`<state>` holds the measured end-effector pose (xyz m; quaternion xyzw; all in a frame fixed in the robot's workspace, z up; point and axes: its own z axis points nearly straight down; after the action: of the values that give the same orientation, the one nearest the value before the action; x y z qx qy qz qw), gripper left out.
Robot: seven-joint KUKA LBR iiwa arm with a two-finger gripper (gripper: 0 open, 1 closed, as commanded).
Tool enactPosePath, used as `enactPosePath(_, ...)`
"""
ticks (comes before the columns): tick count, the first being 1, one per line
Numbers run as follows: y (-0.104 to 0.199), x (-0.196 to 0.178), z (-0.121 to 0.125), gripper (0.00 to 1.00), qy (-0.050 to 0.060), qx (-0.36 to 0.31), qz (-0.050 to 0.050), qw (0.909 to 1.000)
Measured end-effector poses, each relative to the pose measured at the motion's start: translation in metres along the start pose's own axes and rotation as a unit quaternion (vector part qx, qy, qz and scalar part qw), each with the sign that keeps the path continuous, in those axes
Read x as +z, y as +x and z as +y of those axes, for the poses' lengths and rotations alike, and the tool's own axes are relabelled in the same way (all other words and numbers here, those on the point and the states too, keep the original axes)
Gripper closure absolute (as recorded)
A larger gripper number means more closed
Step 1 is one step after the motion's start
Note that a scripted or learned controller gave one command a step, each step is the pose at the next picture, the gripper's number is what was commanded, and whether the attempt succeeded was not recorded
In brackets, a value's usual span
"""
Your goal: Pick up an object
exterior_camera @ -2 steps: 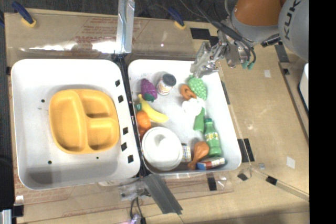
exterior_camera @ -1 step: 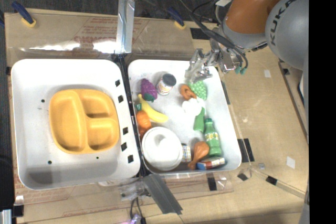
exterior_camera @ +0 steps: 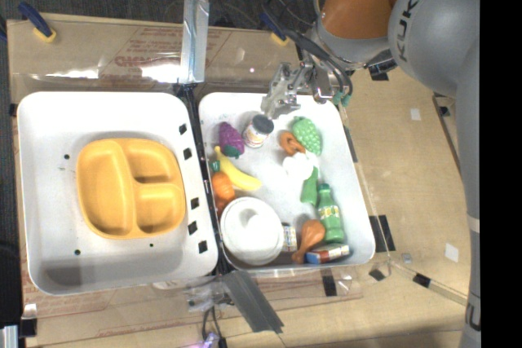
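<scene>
gripper [exterior_camera: 277, 98] hung over the far left corner of the right bin [exterior_camera: 359, 200]; its metal parts blurred together, so whether it stood wide or narrow could not be told, and nothing was seen held. small jar [exterior_camera: 259, 129] lay just near of it, purple grapes [exterior_camera: 231, 138] to its left. banana [exterior_camera: 236, 175], green bottle [exterior_camera: 329, 212] and white bowl [exterior_camera: 252, 229] crowded the bin, partly overlapping. yellow divided tray [exterior_camera: 130, 186] sat in the left bin [exterior_camera: 41, 200]. arm [exterior_camera: 432, 20] was cut off at right.
</scene>
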<state>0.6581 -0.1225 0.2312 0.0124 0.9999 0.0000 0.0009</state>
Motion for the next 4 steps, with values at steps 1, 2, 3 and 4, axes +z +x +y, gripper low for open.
enactPosePath(1,0.001,-0.063,-0.039,1.00,0.001,0.138,-0.002,0.9904)
enactPosePath(2,0.036,0.127,-0.083,1.00,-0.001,0.110,0.007,0.9939)
enactPosePath(3,0.038,-0.068,-0.090,1.00,0.002,0.204,-0.007,0.9790)
enactPosePath(4,0.011,0.063,-0.076,1.00,-0.001,0.163,0.006,0.9866)
